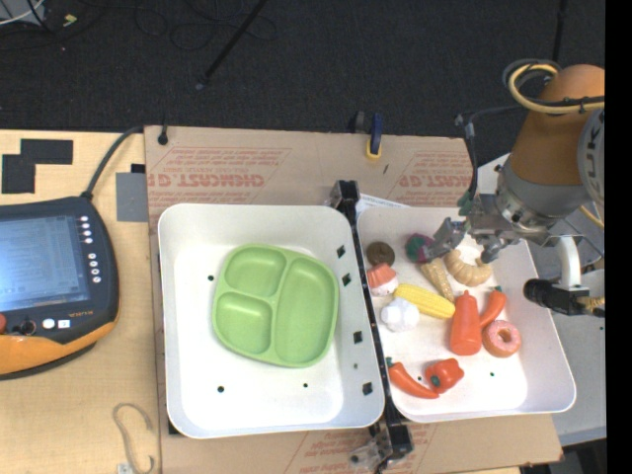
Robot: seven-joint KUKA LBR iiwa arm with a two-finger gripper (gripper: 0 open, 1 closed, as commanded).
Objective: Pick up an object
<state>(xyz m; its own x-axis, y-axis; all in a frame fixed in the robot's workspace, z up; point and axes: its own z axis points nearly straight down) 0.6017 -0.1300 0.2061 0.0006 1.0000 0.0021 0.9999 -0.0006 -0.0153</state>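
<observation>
On the cardboard-covered table (247,166) sit two shallow white plastic bins side by side. The left bin (193,363) holds a light green plastic plate with three compartments (276,304), lying flat near its middle. The right bin (538,383) holds a cluster of toy foods: a small round brown piece (380,254) near the upper left corner, a red-and-white piece (381,279) just below it, a white lumpy piece (400,314) beneath that, a yellow corn cob (425,300) lying slantwise beside the white one, a tall orange carrot-like piece (464,324) at the centre, a smaller orange-red piece (493,307) just to its right, a pink ring doughnut (504,339) touching the carrot's right side, a curved red chilli (412,382) near the bottom edge, and a small red pepper (445,372) just beside the chilli. A beige croissant-shaped piece (466,269) and a dark purple-and-green piece (422,248) lie at the upper part of the bin, directly under the grey metal end effector (472,233), which hangs low over them from the right; its fingers look spread apart, with nothing visibly between them. A grey and orange control pendant with a screen (49,275) rests on the table well to the left of the bins.
</observation>
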